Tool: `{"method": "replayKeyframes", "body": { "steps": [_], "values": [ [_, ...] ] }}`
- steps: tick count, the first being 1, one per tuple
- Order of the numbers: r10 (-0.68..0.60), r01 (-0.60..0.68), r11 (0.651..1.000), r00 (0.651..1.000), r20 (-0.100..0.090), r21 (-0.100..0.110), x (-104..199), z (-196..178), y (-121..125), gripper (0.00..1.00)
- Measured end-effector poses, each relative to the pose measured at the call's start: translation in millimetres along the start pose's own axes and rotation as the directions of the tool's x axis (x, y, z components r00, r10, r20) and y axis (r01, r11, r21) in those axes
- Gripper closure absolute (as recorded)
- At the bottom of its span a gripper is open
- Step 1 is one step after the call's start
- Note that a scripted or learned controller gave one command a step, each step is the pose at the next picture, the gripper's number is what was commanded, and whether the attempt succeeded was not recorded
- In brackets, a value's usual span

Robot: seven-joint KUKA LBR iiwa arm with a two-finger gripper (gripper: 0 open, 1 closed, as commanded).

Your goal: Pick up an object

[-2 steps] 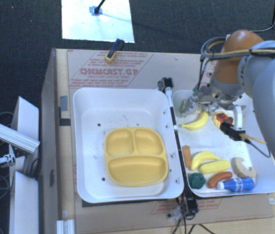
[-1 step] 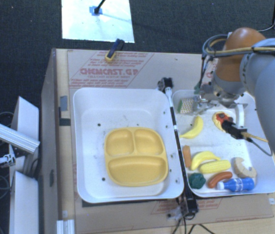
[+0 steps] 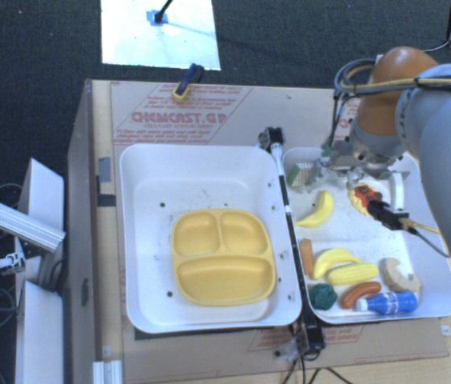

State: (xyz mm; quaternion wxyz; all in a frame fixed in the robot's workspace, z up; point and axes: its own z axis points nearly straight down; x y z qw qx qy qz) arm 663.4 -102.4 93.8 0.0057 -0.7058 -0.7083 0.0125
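Yellow plastic dominates the camera view: a divided plate (image 3: 224, 256) lies flat in the left bin (image 3: 141, 214), and several yellow toy foods sit in the right bin (image 3: 437, 282). The arm (image 3: 417, 94) reaches in from the right, its orange band above the far end of that bin, with the gripper (image 3: 339, 163) low over the bin's far left corner. Whether it is wide, narrow or clasping anything cannot be told from this angle, since the wrist hides that part; nothing is visibly held.

Just beside the gripper lies a small pale and green piece (image 3: 300, 174), too blurred to name. A banana (image 3: 318, 210) rests a little nearer the camera, curved, lying free on bare bin floor. A red and yellow toy (image 3: 361, 197) sits to its right, under the arm's black fitting. Along the near edge the things crowd together: an orange carrot-like stick (image 3: 307, 256), a second banana (image 3: 333, 259), a corn cob (image 3: 352, 274), a dark green lump (image 3: 322, 296), a sausage (image 3: 359, 293), a blue and white bottle (image 3: 389, 302) and a bitten tan ring like a doughnut (image 3: 400, 275).

The first banana looks the likeliest target, being near the gripper and apart from its neighbours. It is probably hollow moulded plastic: light, stiff, not fragile, but smooth and rounded, so it may squirt out of a pinch. The best hold is likely across its thick middle, closing on the two flat sides and not along the curve. The crowded pieces would likely nudge one another.
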Motion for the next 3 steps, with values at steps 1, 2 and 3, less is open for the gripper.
{"method": "replayKeyframes", "body": {
  "steps": [1,2,3],
  "values": [
    [0.002,-0.003,1.0,1.0,-0.01,-0.027,18.9,9.9,-28.5,0.0],
    [0.002,-0.002,1.0,1.0,-0.01,-0.03,18.6,-1.2,-27.8,1.0],
    [-0.001,0.0,0.999,1.0,-0.009,-0.032,54.4,-151.3,-83.8,1.0]
  ]
}}
